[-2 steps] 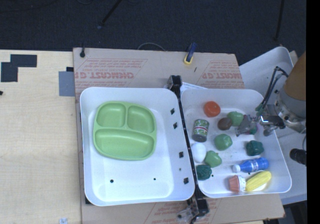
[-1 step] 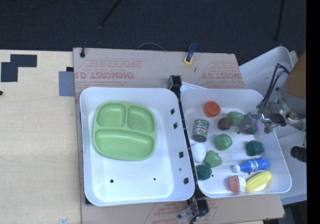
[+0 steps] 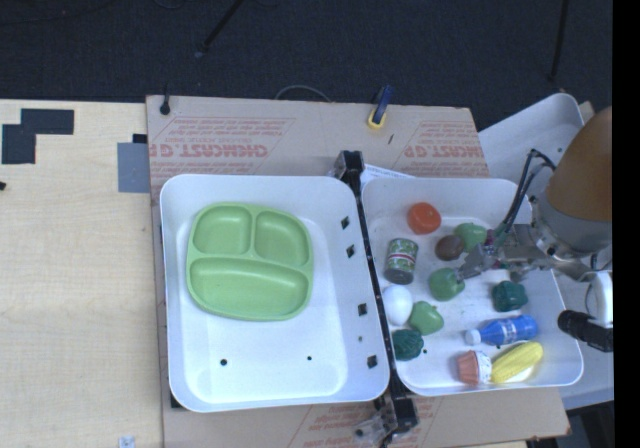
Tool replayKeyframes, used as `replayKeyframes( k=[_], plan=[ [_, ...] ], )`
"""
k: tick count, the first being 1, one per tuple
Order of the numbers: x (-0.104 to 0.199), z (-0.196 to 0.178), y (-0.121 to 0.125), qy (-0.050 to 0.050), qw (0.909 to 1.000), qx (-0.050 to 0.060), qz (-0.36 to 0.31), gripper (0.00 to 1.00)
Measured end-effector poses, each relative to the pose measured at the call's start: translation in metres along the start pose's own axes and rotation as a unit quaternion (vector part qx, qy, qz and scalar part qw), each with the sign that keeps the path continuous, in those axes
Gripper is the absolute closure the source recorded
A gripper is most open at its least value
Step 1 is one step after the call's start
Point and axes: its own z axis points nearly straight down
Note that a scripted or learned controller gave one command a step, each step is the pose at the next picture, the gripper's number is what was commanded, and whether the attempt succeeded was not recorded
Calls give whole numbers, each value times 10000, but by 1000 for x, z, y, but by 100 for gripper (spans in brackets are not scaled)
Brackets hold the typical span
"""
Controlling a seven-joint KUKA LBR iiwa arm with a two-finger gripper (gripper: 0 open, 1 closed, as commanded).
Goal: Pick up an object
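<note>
From the overhead camera, we judge we are in the approach: our gripper (image 3: pixel 478 264) hangs low in the right bin (image 3: pixel 575 361), spread fingers empty, just right of the green piece (image 3: pixel 446 283). Next we should close squarely. Room is tight: a brown piece (image 3: pixel 449 247) crowds above it.

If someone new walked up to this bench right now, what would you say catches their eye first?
Probably the light green divided plate, lying alone in the left bin. Next, the crowd of small items in the right bin: an orange-red round piece, a small can, a blue bottle and a yellow corn cob. The gripper hangs low over that bin's middle.
</note>
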Motion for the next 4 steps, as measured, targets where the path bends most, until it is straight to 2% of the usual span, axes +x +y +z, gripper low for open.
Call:
replayKeyframes(
  k=[1, 2, 3, 4],
  plan=[
    [-1, 47, 1, -7, 10000, -54, -12, 0],
    [1, 68, 9, -23, 9999, -123, -18, 0],
    [-1, 64, 1, -2, 10000, -21, 18, 100],
    [-6, 18, 8, -15, 10000, -43, 12, 100]
  ],
)
